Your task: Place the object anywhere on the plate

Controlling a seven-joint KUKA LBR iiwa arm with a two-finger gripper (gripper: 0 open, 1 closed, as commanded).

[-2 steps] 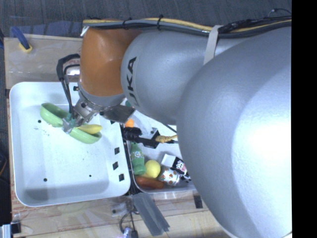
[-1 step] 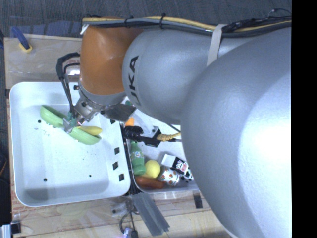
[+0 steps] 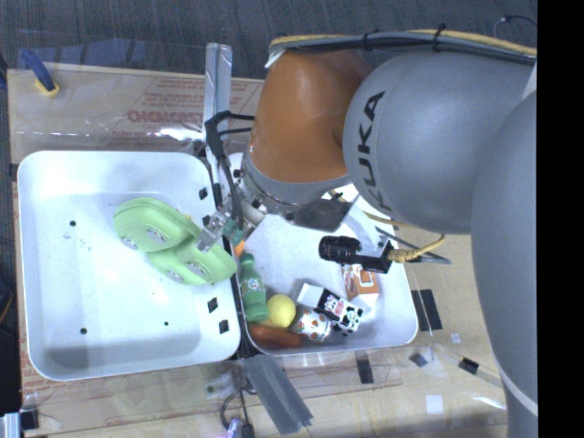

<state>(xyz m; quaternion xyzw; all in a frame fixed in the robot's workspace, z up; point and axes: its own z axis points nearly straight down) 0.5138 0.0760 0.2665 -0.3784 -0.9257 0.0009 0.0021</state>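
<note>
Plate: the green plate [image 3: 155, 226] lies in the left bin [image 3: 55, 336], toward its far right part, tilted. It reads as two rounded lobes, one far-left and one near-right. Whether this is one piece or two overlapping ones is unclear.

Object: which thing is meant cannot be made out. The loose things all lie in the right bin [image 3: 292, 254], apart from the plate.

Gripper: the gripper [image 3: 222, 229] sits low over the wall between the two bins, just beside the plate's right edge. Whether it is apart, together or clamped on anything cannot be read from this angle.

Orange bit: a small orange bit [image 3: 238, 244] shows just right of the gripper, too small to identify.

Right bin, near side: a green bottle [image 3: 252, 292] lies along the left wall, with a yellow lemon [image 3: 281, 311] touching it on the right. A reddish-brown long thing [image 3: 274, 338] lies against the near wall, and a black-and-white patterned box [image 3: 333, 313] is right of the lemon. An orange-and-white carton [image 3: 362, 284] lies farther right.

Arm: the grey arm [image 3: 429, 108] with its orange band [image 3: 297, 108] covers the far part of the right bin.
</note>
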